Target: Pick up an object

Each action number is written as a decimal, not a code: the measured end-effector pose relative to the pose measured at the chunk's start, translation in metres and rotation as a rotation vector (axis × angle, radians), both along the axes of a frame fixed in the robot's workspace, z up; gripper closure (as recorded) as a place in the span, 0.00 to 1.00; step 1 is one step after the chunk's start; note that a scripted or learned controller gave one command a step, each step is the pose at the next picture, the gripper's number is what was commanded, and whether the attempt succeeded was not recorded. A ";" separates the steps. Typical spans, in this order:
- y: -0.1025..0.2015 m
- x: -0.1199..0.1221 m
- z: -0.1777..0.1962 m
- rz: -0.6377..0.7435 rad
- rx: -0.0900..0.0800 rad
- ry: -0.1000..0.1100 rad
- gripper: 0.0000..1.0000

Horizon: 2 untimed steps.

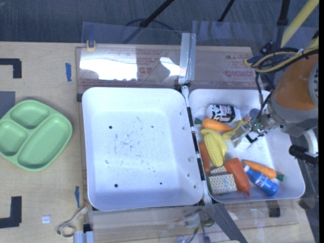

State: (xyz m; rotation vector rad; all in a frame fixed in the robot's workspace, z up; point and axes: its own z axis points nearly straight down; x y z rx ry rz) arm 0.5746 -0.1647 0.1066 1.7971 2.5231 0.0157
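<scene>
While the grey arm (296, 92) with its orange band reaches in from the right over the bench, its gripper (246, 130) hangs low inside the right bin (293, 184), just beside the pile of toy food; whether its fingers are spread or pressed together cannot be told from this angle. Seen from the overhead camera, the right bin serves as the landmark: within it, a yellow corn cob (214, 148) lies at the left-centre, with an orange carrot (216, 125) just above it and a black-and-white carton (221, 112) nearer the back wall. Toward the bin's front, a red sausage-shaped piece (238, 173) rests beside a speckled cracker-like block (222, 183), and a second carrot (261, 169) lies touching a blue bottle (265, 183) near the front right corner. Nothing shows clearly between the fingers. Directly left of that bin sits the left bin (91, 135), its white floor marked by faint scuffs. Farther left again, well apart on the wooden bench top (40, 59), lies a green divided plate (33, 134).
</scene>
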 end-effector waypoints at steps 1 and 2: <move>0.002 0.007 0.017 0.002 -0.001 -0.022 1.00; 0.002 0.006 0.015 0.002 0.000 -0.018 0.00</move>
